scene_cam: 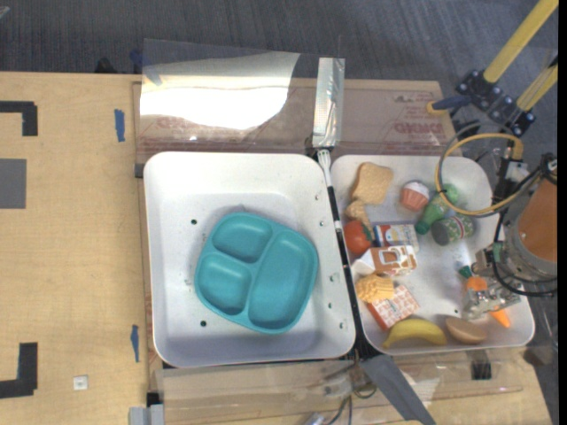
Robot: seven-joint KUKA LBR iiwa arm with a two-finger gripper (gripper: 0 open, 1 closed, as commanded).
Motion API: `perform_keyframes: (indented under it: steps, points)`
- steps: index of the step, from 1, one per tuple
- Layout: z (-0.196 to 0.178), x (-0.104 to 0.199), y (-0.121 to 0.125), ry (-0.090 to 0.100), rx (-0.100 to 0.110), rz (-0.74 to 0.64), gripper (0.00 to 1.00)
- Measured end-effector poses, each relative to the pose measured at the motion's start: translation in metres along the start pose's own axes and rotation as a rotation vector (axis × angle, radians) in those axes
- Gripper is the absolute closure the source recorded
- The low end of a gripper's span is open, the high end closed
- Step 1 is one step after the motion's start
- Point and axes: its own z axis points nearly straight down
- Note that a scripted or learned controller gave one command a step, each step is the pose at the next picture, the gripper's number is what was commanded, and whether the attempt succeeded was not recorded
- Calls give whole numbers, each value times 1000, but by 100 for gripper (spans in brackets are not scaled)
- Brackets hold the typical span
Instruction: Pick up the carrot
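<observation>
hovering tool point(485, 301) over right bin point(443, 264) | carrot point(501, 317) touching its tip | grip state unclear

A robotics lab: taped bench point(62, 237), white bins point(168, 237), cabling.

Two white bins are sitting side by side on the counter point(62, 264). The left bin point(168, 193) is holding a teal divided plate point(257, 273), lying slightly askew near the centre. The right bin point(474, 180) is holding assorted toy food: a bread slice point(373, 182) at the far left corner, a tomato point(356, 238) against the left wall, a small carton point(394, 235) beside it, a banana point(415, 331) along the near wall, and a green item point(438, 212) toward the middle. Clear sheeting point(221, 96) is lying behind the left bin.
</observation>
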Motion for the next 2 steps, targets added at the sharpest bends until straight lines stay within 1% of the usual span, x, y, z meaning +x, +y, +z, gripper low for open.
perform_keyframes:
  steps: [1,2]
  points:
    - [2,-48,-89,1,-2,-349,100]
    - [2,-24,-63,-3,-5,-780,100]
